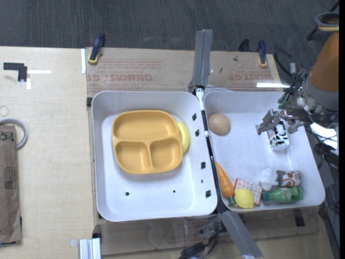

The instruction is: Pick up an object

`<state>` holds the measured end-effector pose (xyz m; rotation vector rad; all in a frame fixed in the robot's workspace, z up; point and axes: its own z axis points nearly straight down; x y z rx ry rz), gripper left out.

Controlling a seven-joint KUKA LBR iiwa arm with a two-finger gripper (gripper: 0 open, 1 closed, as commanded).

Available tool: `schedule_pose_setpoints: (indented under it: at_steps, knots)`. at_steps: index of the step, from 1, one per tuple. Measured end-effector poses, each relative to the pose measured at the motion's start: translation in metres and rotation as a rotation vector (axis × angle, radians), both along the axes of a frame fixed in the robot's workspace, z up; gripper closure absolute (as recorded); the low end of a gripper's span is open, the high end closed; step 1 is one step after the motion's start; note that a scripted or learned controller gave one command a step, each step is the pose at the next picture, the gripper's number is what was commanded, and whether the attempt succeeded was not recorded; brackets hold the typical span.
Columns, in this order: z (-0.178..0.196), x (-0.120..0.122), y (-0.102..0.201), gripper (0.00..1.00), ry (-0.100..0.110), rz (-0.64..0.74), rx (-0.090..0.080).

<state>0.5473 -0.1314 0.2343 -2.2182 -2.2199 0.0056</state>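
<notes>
Gripper (275,124) is hanging over the right bin (242,104), far-right part, w/ a small white-and-black object (280,138) just below its tips. Can't tell if the tool is spread or pinching it, nor if they're touching. Brown egg-like ball (219,124) is sitting left of it; carrot (225,181), lemon (244,198) & green bottle (282,195) are lying along the near edge. Left bin (108,196) is holding a yellow divided tray (146,141).
</notes>
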Motion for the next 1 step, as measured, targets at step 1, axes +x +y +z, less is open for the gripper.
schedule_pose_setpoints:
  at_steps: [1]
  knots:
    - [-0.1126, 0.0226, -0.0407, 0.0, -0.027, -0.023, -0.007]
